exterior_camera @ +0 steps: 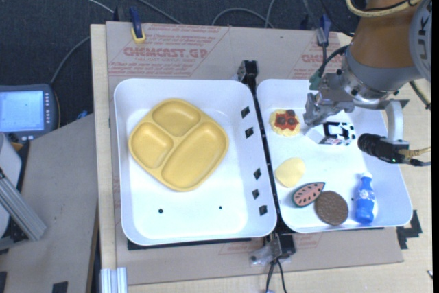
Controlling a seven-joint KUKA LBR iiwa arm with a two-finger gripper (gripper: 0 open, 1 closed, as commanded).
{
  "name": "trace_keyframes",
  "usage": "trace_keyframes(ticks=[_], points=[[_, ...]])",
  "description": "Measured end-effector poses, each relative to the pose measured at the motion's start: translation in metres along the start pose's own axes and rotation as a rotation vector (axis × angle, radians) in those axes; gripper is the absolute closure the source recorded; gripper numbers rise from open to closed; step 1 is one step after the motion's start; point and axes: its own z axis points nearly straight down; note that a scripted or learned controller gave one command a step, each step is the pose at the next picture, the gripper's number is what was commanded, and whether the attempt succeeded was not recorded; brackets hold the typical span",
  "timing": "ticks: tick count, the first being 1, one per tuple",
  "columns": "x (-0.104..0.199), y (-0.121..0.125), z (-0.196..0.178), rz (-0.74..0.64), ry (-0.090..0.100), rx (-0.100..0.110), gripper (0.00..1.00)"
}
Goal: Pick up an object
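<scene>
A: Jaws: state not readable from above; wrist and body of the gripper cover them. Cannot tell open or closed.

B: Position of gripper?

A: Over the right bin, upper left part, just beside a small pizza-like toy. Nothing seen between the jaws.

B: Contents, right bin?

A: Six items.
- Pizza-like toy, red and yellow, near the bin's upper left corner.
- Black-and-white piece, right of the gripper, partly under the arm.
- Pale yellow lump, left side, mid-bin.
- Watermelon slice, below the lump, lying flat.
- Round brown cookie, touching or just beside the slice, near the front rim.
- Blue bottle, right of the cookie, near the front right corner.

B: Contents, left bin?

A: One yellow divided plate, three compartments, lying flat toward the upper left. Two small dark dots on the bin floor below it.

B: Other fittings?

A: Black cylindrical part on the arm's side, over the right bin's right edge. Brown board with red lettering under both bins. Small screen at far left, off the bench.
</scene>
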Motion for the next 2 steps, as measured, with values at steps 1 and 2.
trace_keyframes(ticks=[1, 2], points=[[0.059, -0.01, 0.014, 0.001, 0.0, 0.002, 1.0], [0.11, -0.035, 0.016, 0.001, -0.001, 0.002, 1.0]])
